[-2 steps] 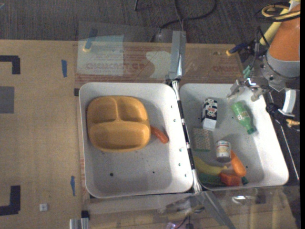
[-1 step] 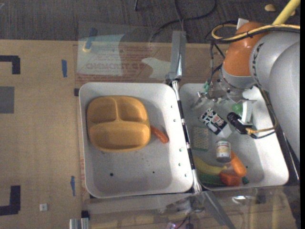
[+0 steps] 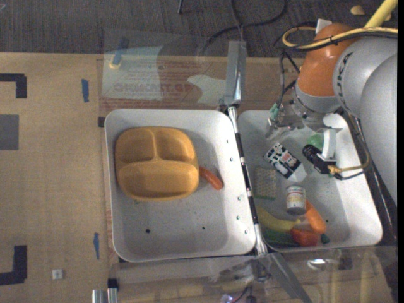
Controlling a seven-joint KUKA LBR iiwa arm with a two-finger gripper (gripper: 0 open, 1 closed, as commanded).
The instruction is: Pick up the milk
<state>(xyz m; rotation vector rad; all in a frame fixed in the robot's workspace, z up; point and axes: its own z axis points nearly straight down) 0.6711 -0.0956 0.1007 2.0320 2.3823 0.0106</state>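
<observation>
Vegetables lay nearest in the right bin (image 3: pixel 372 229): a banana (image 3: pixel 278 220), a green piece and a carrot (image 3: pixel 314 219), with a can (image 3: pixel 295 199) just behind them. Beyond the can stood the milk (image 3: pixel 282 158), a small carton in black-and-white cow print, lying tilted near the bin's middle. It was judged light and fairly stiff, its printed faces smooth and liable to slip; the two flat sides offered the best hold. Farther back hung the gripper (image 3: pixel 287 122), close above the milk; whether its fingers were spread could not be told. In the left bin (image 3: pixel 164 232) sat an orange tray (image 3: pixel 156 163), a second carrot (image 3: pixel 211 178) beside it.
</observation>
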